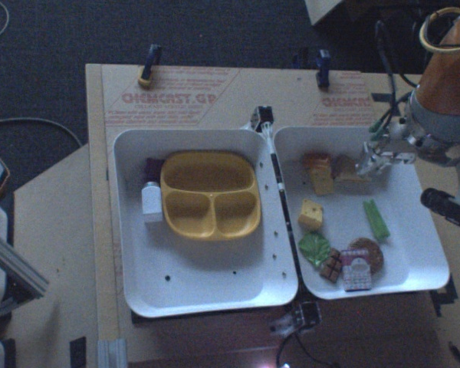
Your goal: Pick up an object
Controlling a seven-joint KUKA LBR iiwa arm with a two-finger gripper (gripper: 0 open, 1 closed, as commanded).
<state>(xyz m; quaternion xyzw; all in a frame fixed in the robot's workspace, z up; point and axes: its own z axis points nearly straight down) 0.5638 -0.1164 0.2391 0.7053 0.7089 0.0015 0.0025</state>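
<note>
Tan piece (351,178) sits right by the gripper (374,162), in the right bin (415,232) close to its far wall. It looks touching or just under the tool tip; too blurred to tell which. Its long axis seems to run across the bin, roughly parallel w/ the far wall, one end toward the centre divider and the other toward the gripper. Can't tell how wide the gripper stands, or whether it holds anything. The arm (445,75), w/ its orange band, comes in over the bin's far right corner.

Next out, toward the bin's far left corner: two small tan/orange blocks (320,172), stacked far-to-near, just beside the tan piece. Green stick (376,219) lies mid-bin nearer the right wall, long axis far-to-near w/ a slight tilt. Yellow cube (310,215) is near the left wall. Along the near wall: green crumpled bit (314,248), brown block (331,267), pink-and-white carton (356,275) and round brown disc (370,251), the carton overlapping the disc.

Left bin (199,278): yellow divided plate (211,194) in the far half, white bottle (152,202) touching its left edge, dark item (153,165) by the far left corner.
</note>
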